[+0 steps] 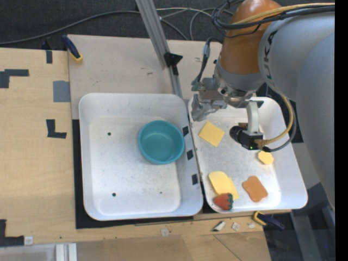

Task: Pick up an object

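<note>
The worktop carries two white bins side by side. The grey arm hangs over the far end of the right bin, its jaws low near that bin's far left corner; whether they are released or clenched cannot be told. The left bin holds a teal bowl. In the right bin a flat yellow square lies just beside the jaws, unobstructed. Towards the near end lie a yellow slab, an orange piece, a red strawberry touching the slab, and, apart, a small yellow lump.
</note>
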Tool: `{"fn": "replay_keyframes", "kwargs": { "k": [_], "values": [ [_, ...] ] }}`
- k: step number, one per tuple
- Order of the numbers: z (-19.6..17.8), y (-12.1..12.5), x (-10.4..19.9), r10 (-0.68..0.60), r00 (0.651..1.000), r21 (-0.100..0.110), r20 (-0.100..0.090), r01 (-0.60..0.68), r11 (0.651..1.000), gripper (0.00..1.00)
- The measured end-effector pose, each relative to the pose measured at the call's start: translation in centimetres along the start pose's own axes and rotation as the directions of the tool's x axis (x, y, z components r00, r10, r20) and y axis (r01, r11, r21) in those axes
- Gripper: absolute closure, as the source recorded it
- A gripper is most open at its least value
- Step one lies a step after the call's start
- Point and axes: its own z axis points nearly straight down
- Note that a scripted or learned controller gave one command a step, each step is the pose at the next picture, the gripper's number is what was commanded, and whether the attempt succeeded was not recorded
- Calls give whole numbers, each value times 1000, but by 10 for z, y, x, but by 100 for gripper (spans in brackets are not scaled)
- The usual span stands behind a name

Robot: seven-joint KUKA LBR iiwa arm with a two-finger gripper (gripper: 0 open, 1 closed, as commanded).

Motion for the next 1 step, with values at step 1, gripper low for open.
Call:
{"fn": "replay_keyframes", "kwargs": {
  "k": [1],
  "values": [
    [7,22,41,1,1000,0,1,-1,1000,100]
  ]
}}
